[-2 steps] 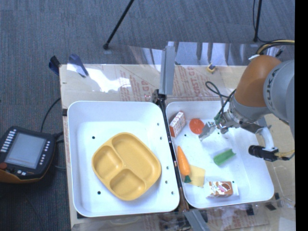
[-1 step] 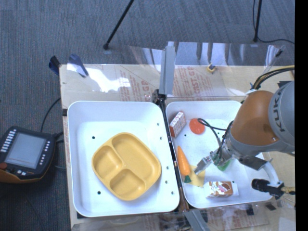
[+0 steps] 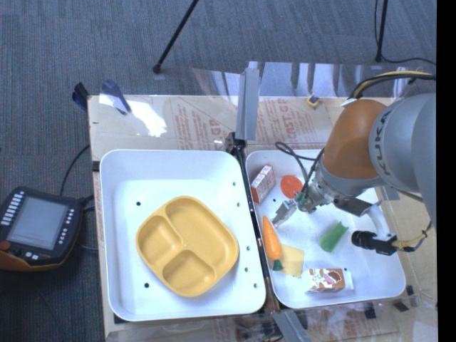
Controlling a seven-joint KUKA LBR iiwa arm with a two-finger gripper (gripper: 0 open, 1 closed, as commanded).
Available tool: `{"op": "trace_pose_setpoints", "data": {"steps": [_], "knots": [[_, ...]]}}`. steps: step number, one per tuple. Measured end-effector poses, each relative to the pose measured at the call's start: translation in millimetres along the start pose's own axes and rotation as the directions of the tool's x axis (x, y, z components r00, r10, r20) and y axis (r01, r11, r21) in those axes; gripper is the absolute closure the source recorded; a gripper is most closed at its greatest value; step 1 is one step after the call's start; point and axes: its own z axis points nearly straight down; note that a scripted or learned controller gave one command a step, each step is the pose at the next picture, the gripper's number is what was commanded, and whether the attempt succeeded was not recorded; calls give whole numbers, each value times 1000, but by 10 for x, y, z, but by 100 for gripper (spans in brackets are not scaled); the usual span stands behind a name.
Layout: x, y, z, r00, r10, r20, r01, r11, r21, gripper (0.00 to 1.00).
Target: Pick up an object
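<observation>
I've got the end effector (image 3: 285,211) open and empty, low beside the carrot (image 3: 271,239), lined up to grab it.

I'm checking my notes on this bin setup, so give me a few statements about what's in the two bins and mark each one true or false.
1. The yellow divided plate lies in the left bin. True.
2. The carrot lies in the left bin. False: it lies in the right bin, near its left wall.
3. The gripper hangs over the right bin. True.
4. The green block sits on the yellow plate. False: it lies on the right bin's floor.
5. The small carton lies near the right bin's front edge. True.
</observation>
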Motion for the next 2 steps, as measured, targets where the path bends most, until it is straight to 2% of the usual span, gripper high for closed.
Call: {"op": "trace_pose_setpoints", "data": {"steps": [1, 2], "knots": [[-203, 516, -6, 997, 77, 2, -77, 997, -1, 0], [-209, 524, -118, 997, 76, 2, -76, 997, -3, 100]]}}
